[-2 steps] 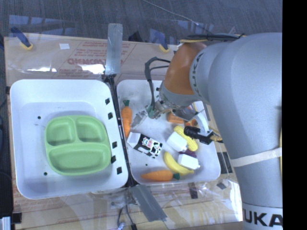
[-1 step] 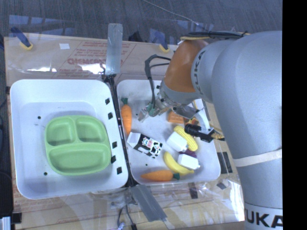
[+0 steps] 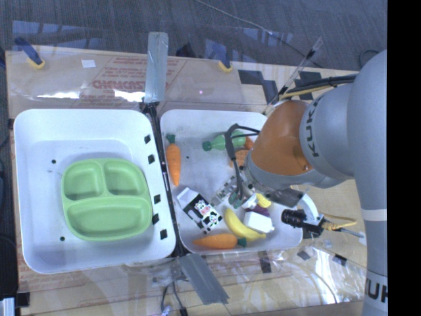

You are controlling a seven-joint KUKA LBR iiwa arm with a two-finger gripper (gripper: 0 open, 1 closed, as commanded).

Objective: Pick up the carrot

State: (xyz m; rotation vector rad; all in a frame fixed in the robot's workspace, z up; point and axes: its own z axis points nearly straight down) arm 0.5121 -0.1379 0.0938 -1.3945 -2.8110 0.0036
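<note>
Two carrots lie in the right bin (image 3: 197, 120). One carrot (image 3: 173, 164) lies lengthwise against the bin's left wall, its green top pointing away from me. The other carrot (image 3: 216, 241) lies flat along the near wall, just below a banana (image 3: 239, 225). My gripper (image 3: 232, 191) hangs over the middle of this bin, under the orange wrist band, to the right of the first carrot and above the second. It touches neither carrot. The arm hides the bin's right part.
A black-and-white carton (image 3: 199, 210) lies left of the banana, with a white block (image 3: 260, 222) to the banana's right. A green item (image 3: 217, 143) and an orange piece (image 3: 242, 157) sit near the back. The left bin (image 3: 33, 176) holds a green divided plate (image 3: 105, 198).
</note>
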